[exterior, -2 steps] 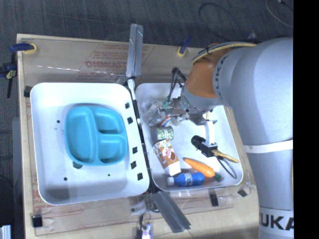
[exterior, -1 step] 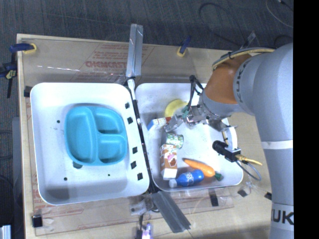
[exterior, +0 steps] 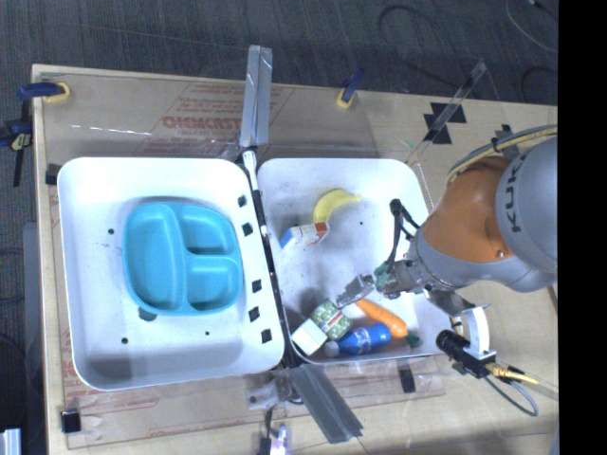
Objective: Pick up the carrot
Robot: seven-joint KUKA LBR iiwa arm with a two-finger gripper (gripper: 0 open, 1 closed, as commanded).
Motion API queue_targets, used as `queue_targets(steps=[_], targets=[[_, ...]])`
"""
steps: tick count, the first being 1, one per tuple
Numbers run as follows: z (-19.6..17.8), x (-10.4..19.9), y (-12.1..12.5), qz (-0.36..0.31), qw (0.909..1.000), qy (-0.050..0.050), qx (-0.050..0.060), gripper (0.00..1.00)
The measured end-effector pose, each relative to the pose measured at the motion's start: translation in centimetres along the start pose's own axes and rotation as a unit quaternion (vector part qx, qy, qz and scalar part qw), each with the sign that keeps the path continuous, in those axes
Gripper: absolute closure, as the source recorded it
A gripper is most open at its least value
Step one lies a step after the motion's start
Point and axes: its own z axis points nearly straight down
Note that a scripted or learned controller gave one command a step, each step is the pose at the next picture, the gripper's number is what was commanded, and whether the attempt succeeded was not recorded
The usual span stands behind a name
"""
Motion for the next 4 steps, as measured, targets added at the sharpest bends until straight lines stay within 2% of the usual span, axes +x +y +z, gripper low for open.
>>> queue_targets(steps=[1,2,3,4], targets=[[2.6,0.2,-0.3,-0.019,0.9998,0.000,-0.001,0.00],[2.3,3.2,0.0,0.041,0.9992,0.001,0.001,0.00],[2.7,7.4,1.0,-0.086,0.9963,0.001,0.001,0.00],[0.2,6.3,4.6,-0.118,0.9931,0.000,0.001,0.00]])
